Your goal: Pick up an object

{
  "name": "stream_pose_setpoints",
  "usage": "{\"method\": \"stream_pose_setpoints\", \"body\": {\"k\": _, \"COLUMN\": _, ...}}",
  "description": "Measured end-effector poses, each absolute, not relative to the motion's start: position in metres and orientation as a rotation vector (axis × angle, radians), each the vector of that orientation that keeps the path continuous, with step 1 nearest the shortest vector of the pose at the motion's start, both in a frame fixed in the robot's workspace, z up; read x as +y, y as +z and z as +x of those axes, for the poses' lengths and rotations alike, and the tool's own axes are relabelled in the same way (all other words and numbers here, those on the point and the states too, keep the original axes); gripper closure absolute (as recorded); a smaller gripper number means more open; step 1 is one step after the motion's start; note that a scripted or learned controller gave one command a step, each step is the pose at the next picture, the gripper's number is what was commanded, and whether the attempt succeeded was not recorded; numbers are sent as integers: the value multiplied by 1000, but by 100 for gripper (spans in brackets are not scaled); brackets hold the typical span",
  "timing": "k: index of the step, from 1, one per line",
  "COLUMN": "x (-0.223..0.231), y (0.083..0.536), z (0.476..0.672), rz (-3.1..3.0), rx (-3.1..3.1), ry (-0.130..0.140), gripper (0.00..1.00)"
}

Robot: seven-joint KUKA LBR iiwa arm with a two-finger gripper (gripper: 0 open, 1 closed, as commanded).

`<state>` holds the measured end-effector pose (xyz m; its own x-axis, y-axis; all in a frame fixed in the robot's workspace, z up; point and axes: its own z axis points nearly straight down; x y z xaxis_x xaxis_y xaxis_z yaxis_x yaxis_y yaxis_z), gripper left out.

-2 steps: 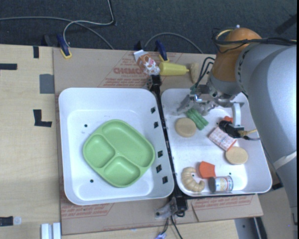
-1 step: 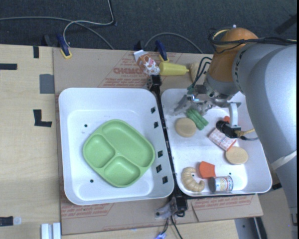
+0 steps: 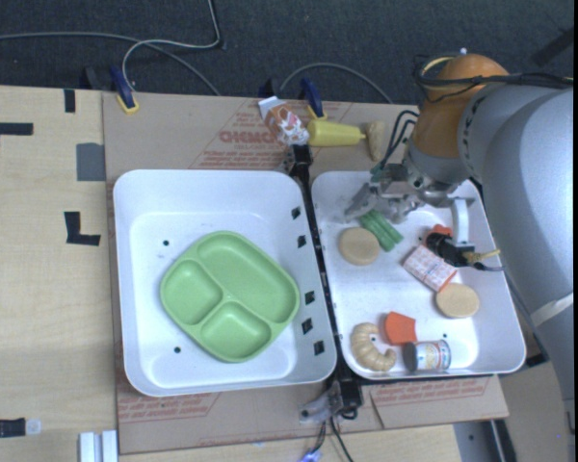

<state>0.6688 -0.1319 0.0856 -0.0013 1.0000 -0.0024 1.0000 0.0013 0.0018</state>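
The tool (image 3: 390,192) hangs over the upper part of the right white bin (image 3: 501,340), just above a short green cylindrical block (image 3: 380,230); whether it grips anything I cannot tell; the block's long axis runs from upper left to lower right, and it lies touching a round tan disc (image 3: 358,247). A second tan disc (image 3: 458,301) lies near the bin's right wall; a pink-and-white printed packet (image 3: 429,268) lies between them, its writing too small to read. Along the front lie a pale ridged pastry-shaped toy (image 3: 373,346), an orange block (image 3: 400,327) and a small labelled jar (image 3: 428,356) on its side. The left white bin (image 3: 135,258) holds one green three-compartment plastic plate (image 3: 229,295); the cardboard desk (image 3: 241,138) bears mirrored red print.
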Motion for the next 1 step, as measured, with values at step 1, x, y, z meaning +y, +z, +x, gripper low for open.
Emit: {"method": "stream_pose_setpoints", "body": {"k": 1, "x": -119, "y": 85, "z": 668, "rz": 2218, "rx": 2221, "ry": -2, "gripper": 0}}
